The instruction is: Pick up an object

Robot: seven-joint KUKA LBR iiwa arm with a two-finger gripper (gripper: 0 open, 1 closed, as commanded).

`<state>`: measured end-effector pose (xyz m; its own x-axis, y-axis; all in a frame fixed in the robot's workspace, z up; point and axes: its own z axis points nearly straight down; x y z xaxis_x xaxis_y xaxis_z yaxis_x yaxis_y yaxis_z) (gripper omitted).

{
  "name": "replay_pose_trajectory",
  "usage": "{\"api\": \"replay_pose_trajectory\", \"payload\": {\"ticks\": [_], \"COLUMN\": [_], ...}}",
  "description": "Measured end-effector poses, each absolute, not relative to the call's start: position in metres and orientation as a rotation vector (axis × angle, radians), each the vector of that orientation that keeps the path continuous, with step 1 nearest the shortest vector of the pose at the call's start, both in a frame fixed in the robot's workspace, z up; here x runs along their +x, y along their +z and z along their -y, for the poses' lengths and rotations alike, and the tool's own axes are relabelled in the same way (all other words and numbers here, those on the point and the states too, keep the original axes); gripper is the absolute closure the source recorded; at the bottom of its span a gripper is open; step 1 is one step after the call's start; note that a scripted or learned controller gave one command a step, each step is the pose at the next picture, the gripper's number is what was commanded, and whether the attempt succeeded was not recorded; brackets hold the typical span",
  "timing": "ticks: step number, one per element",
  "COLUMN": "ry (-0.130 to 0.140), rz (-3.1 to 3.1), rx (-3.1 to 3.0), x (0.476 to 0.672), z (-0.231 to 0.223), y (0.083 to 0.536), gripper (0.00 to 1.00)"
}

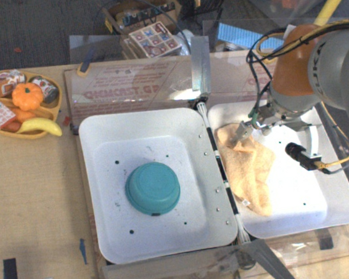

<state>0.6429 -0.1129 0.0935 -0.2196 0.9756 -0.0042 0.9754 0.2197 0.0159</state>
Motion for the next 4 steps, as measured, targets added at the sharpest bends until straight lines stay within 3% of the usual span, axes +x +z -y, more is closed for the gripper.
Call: {"api": "replay_pose_trajectory", "payload": {"ticks": [1, 2, 3, 4], "ry": [0.016, 0.002, 0.002, 0.002], "rz": [-2.565, -2.397, -2.397, -2.464], "rx": [1.787, 2.027, 2.027, 1.942], "x": [0.564, 0.608, 0.607, 0.644], "z": [0.102, 0.016, 0.016, 0.041], "y": [0.094, 0.185, 0.185, 0.263], "gripper": [0.0, 0.0, 0.0, 0.0]}}
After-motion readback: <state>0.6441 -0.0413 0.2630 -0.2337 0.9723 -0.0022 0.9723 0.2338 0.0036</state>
